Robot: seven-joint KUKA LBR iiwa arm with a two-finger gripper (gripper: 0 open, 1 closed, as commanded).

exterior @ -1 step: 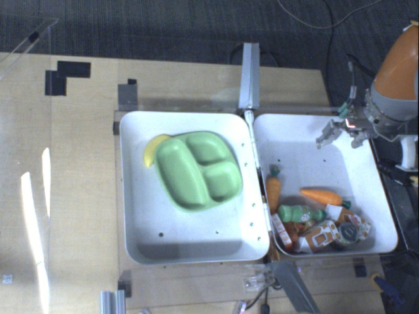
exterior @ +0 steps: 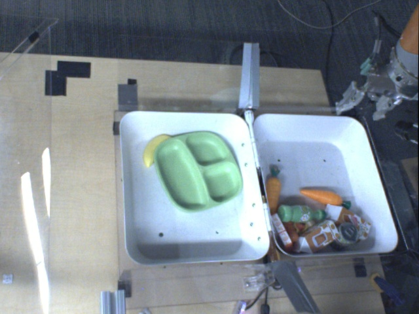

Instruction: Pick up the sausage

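Note:
My gripper (exterior: 364, 104) hangs at the upper right, above the far right corner of the right bin (exterior: 308, 133), with its two fingers spread apart and nothing between them. It is open. A heap of toy food fills the near right corner of that bin. In the heap, a small reddish-brown piece (exterior: 296, 229) that looks like the sausage lies between a green bottle (exterior: 301, 212) and an orange carton (exterior: 319, 236), partly hidden by them. The gripper is well away from the heap, up and to the right.
The heap also holds two carrots (exterior: 273, 190) (exterior: 321, 195) and a round tin (exterior: 354, 228). In the left bin (exterior: 137, 175) a green divided plate (exterior: 196, 169) lies over a yellow banana (exterior: 153, 149). A metal post (exterior: 249, 77) stands between the bins at the back.

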